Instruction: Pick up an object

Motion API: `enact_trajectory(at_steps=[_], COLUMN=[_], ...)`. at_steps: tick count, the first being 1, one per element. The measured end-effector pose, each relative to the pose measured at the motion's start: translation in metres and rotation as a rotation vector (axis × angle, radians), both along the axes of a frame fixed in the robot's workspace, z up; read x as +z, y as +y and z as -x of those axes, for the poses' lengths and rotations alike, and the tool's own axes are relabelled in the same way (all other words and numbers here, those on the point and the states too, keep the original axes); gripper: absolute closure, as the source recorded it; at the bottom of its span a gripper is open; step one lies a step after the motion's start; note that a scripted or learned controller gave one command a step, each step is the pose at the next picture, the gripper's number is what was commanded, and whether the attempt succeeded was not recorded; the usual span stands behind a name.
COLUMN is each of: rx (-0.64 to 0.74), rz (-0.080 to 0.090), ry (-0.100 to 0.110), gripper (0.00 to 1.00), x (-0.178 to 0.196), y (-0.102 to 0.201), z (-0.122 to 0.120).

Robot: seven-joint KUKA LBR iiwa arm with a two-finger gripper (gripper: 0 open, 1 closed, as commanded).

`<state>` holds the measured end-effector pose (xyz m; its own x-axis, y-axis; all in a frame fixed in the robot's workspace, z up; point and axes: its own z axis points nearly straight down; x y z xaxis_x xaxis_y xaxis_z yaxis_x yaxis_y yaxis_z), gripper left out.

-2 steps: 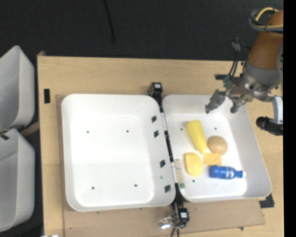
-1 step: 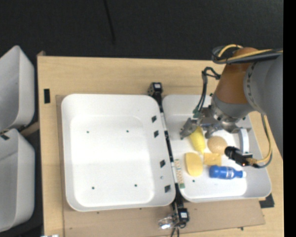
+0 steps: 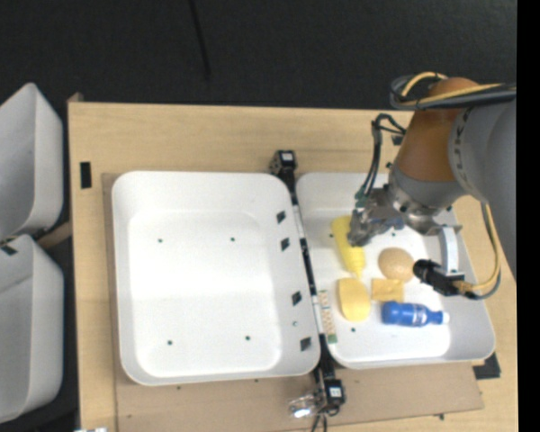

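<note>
While the gripper (image 3: 367, 223) hangs low in the right bin (image 3: 468, 349), it sits at a yellow banana-shaped toy (image 3: 349, 248).
Whether it grips is unclear. Nearby, likely jumbled as picking choices, lie a rounded yellow block (image 3: 353, 299), tan egg-like ball (image 3: 396, 263) and glossy blue bottle (image 3: 410, 314).

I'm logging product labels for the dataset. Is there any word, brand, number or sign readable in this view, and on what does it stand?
No text can be read here.
Blue bottle: its label shows no legible print, too small and blurred.
Strip between the bins: small coloured marks, too blurred to read.
Yellow objects and the tan round object below the gripper: no visible print.
</note>
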<state>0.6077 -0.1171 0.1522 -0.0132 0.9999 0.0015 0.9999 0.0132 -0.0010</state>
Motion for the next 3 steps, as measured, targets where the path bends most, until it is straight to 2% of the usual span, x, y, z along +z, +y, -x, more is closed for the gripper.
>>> enact_trajectory(at_steps=[1,2,3], rx=[-0.009,-0.004,0.002], rz=[0.000,0.005,0.000], ry=[0.007,-0.014,-0.006], gripper=[1.00,1.00,1.00], x=[-0.045,0.088,0.132], y=[0.017,0.015,0.090], z=[0.062,0.032,-0.017])
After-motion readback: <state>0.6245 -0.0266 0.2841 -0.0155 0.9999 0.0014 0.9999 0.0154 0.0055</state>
